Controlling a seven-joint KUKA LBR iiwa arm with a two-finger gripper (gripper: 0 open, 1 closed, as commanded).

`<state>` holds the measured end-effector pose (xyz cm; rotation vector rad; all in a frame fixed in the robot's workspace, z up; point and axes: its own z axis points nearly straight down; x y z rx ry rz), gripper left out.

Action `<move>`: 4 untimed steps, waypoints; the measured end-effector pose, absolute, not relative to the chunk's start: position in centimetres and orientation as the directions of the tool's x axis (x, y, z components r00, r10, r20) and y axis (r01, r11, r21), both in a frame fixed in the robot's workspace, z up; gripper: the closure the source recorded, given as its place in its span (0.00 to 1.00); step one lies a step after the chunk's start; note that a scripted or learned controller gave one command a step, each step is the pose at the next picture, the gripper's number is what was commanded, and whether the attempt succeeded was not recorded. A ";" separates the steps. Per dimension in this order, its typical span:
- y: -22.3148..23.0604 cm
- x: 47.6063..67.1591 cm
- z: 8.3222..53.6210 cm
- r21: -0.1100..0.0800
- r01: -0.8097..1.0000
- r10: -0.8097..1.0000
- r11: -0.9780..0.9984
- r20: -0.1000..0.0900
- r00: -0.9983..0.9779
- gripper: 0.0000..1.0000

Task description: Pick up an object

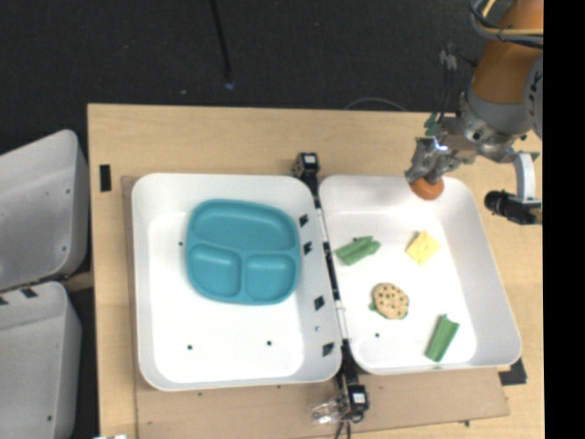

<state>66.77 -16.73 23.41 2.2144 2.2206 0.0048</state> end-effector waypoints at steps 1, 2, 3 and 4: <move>-10.8 65.8 24.0 0.001 1.000 1.000 0.006 0.001 -0.006 1.00; -5.6 64.5 25.1 0.001 1.000 1.000 0.007 0.002 -0.007 1.00; -0.4 63.8 24.9 -0.001 1.000 1.000 0.006 0.000 -0.006 1.00; 5.3 61.5 24.1 -0.002 1.000 1.000 0.006 0.001 -0.006 1.00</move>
